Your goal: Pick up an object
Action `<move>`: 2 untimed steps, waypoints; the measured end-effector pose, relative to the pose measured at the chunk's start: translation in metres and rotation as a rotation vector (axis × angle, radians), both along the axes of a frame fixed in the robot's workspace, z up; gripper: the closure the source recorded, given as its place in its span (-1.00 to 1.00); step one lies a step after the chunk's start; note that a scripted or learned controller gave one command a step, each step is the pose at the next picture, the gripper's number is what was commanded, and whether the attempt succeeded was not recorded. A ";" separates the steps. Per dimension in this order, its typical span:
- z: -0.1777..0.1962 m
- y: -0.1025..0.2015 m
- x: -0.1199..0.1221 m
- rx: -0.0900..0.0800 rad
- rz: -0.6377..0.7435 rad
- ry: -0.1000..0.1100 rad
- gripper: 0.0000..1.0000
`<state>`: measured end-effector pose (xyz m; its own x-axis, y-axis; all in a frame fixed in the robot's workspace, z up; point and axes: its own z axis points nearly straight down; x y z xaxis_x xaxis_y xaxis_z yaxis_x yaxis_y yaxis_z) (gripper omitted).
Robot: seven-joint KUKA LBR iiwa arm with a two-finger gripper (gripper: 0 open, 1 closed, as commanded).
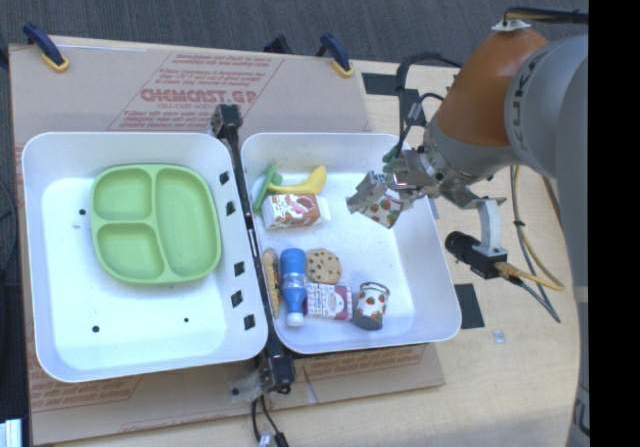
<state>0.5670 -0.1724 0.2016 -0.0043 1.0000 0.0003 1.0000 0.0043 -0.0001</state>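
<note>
Gripper: the two-finger gripper hangs over the right side of the right bin, fingers closed on a small patterned packet, which is lifted off the bin floor near the right wall.
Arm: one grey arm with an orange band, reaching in from the right.
Held packet: one, crumpled, with red and green print; its lettering is too small to read.
Right bin, loose items: one yellow banana beside a green piece at the top; one snack pouch with red markings just below it; one round cookie; one blue bottle with a white cap lying along the left wall; one red-and-white carton; one small strawberry-print cup tipped on its side, touching the carton.
Left bin: one green divided plate with three compartments.
Bins: two, white, side by side.
Writing: the cardboard sheet under the bins reads "CHEMCAST GP" in red; the finer lines are illegible.
Clamps: three blue-and-yellow clamps along the sheet's far edge.
</note>
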 end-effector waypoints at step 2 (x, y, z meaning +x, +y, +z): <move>0.042 0.114 -0.039 0.000 0.004 0.003 1.00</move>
